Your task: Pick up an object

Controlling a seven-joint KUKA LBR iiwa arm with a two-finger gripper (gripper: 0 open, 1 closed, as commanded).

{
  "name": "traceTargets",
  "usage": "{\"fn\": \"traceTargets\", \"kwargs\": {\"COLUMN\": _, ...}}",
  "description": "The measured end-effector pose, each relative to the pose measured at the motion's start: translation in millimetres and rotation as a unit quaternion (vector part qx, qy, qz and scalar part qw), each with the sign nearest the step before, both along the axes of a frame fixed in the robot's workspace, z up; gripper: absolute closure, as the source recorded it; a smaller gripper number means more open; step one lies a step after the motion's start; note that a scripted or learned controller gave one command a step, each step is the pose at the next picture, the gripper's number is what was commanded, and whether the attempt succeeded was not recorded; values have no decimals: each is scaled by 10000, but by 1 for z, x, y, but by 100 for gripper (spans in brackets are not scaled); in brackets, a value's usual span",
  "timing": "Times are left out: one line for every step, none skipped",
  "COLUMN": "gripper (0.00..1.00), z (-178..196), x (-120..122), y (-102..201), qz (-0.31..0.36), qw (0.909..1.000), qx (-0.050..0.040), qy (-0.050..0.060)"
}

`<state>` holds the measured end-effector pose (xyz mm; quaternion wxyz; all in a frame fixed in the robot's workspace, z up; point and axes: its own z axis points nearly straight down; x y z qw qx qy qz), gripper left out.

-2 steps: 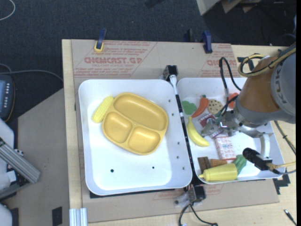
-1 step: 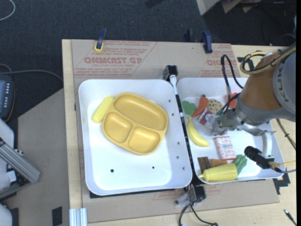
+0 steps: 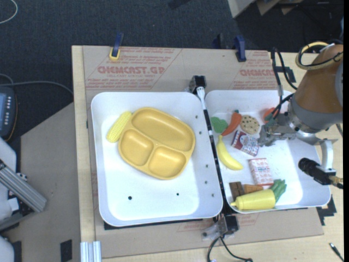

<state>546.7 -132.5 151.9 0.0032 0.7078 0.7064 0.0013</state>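
The right bin (image 3: 305,198) holds a jumble of toy food. A banana (image 3: 228,156) lies by its left wall, with a carrot (image 3: 233,122) and a cookie (image 3: 250,124) above it. A red-and-white packet (image 3: 245,143) sits in the middle and a pink packet (image 3: 261,172) below it. At the front edge lies a yellow cylinder (image 3: 254,201) beside a green piece (image 3: 278,188) and a brown bar (image 3: 238,189). My gripper (image 3: 270,133) hangs low over the right bin, just right of the red-and-white packet and the cookie. Nothing is visibly held in it.
In the left bin (image 3: 109,190) rests a yellow divided plate (image 3: 157,142) with a corn cob (image 3: 119,126) at its upper left. A black rail (image 3: 209,141) runs between the bins. The arm's grey and orange wrist (image 3: 319,97) covers the right bin's upper right corner.
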Motion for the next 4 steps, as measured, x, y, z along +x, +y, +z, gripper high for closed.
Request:
{"fn": "traceTargets", "kwargs": {"gripper": 100, "z": 49, "x": 1, "y": 9, "qz": 18, "qw": 10000, "qx": 4, "qy": -4}}
{"fn": "traceTargets", "kwargs": {"gripper": 100, "z": 75, "x": 2, "y": 9, "qz": 15, "qw": 10000, "qx": 7, "qy": 9}}
{"fn": "traceTargets", "kwargs": {"gripper": 100, "z": 81, "x": 41, "y": 45, "qz": 37, "qw": 10000, "qx": 14, "qy": 6}}
{"fn": "traceTargets", "kwargs": {"gripper": 100, "z": 85, "x": 90, "y": 66, "qz": 31, "qw": 10000, "qx": 11, "qy": 1}}
